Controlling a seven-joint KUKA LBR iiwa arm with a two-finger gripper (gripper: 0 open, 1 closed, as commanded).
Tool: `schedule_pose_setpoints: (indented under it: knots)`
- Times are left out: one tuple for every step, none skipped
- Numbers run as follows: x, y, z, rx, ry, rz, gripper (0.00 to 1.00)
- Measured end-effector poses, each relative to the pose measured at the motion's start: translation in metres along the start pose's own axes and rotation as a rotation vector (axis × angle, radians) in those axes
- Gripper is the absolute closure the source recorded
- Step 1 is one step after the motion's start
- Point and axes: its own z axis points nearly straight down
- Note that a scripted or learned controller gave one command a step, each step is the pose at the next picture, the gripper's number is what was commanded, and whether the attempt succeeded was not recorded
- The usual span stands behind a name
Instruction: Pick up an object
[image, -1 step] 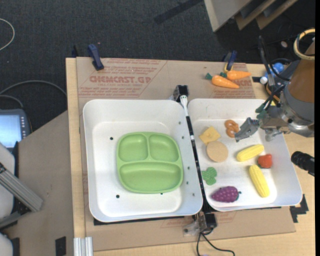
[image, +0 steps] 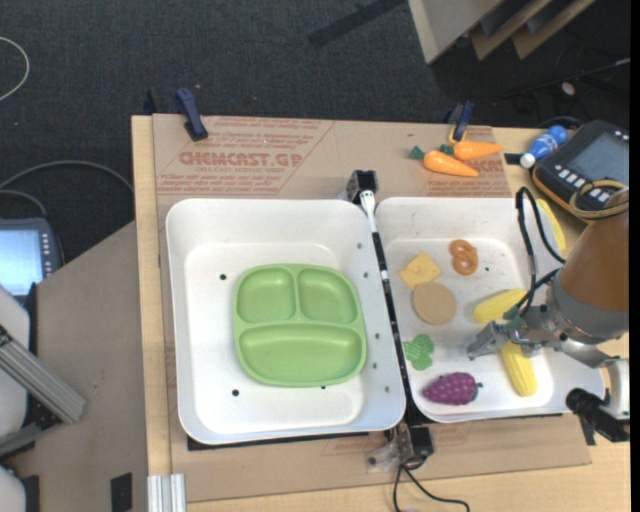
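The pincer, grip state indeterminate, sits among the banana and corn cob; close packing may cause a deflected, empty grasp.

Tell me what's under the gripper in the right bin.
Under the gripper lies a yellow plastic corn cob, with a yellow banana-shaped toy beside it on the right white bin. The grey arm covers the bin's right side, so anything there is hidden.
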Motion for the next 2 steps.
schedule_pose_setpoints:
  knots:
    - [0.002,0.091,0.033,-0.021,-0.005,-0.011,0.0]
    - [0.001,0.088,0.021,-0.021,-0.006,-0.007,1.0]
